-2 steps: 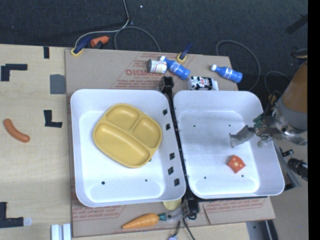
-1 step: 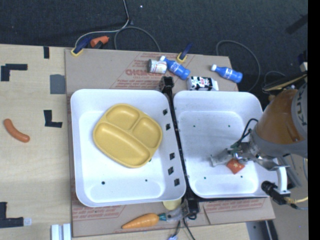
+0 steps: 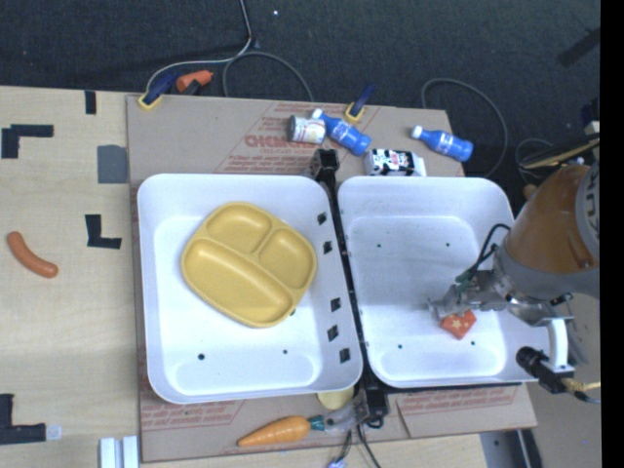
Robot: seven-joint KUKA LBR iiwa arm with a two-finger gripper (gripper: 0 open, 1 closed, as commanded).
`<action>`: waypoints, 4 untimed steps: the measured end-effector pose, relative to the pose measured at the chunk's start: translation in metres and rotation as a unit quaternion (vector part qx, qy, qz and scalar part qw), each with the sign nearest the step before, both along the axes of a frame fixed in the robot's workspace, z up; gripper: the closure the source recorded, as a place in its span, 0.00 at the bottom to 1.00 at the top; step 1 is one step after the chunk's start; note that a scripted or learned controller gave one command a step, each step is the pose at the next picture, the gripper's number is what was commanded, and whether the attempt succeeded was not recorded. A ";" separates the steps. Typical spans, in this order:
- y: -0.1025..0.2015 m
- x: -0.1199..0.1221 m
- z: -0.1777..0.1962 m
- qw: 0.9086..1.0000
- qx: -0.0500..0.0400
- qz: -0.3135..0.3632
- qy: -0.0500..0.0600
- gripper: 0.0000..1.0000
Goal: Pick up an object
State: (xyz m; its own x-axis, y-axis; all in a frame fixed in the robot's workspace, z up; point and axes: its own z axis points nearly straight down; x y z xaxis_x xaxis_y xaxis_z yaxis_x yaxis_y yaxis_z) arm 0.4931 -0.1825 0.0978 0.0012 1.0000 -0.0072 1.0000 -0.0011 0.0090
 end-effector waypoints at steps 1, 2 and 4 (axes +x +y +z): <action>0.000 0.000 -0.001 1.000 0.000 0.000 0.000 0.00; 0.014 -0.007 -0.010 1.000 -0.001 0.000 -0.001 0.00; 0.013 -0.007 0.000 1.000 -0.001 -0.001 -0.001 0.00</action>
